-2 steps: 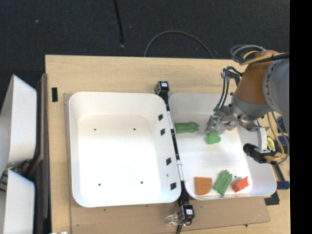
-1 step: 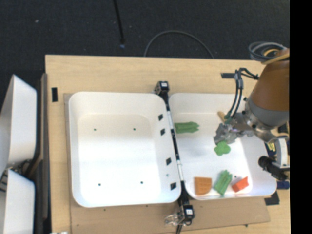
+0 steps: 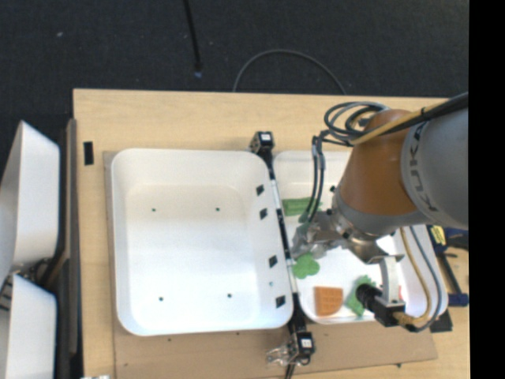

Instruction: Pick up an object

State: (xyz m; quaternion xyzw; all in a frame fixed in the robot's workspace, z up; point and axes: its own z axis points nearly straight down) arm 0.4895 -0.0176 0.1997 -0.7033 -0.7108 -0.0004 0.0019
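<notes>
1. Although the claw (image 3: 306, 243) is seen over the left side of the right bin (image 3: 293, 172), its state cannot be told, since it is covered from above by the wrist and the orange-banded arm (image 3: 379, 172). Nothing is seen to be held in it.
2. Just below the claw in the camera view, a flat green piece (image 3: 306, 268) is seen on the bin floor, close to the wall shared with the left bin (image 3: 189, 243). It is judged the nearest candidate for the pick.
3. A second green piece (image 3: 296, 207) is seen just above the claw, partly crossed by a cable.
4. Further out, an orange block (image 3: 328, 299) and a third green piece (image 3: 364, 284) are found side by side near the bin's front edge.
5. Both bins are carried by the wooden counter (image 3: 158, 117).
6. The step in hand is judged to be the approach, as no grasp is shown yet.
7. For the next move, the claw is to be centred over one piece, kept clear of the dividing wall, lowered to the floor and closed. Because the flat green piece looks thin and lies near the wall, a miss is to be expected.
</notes>
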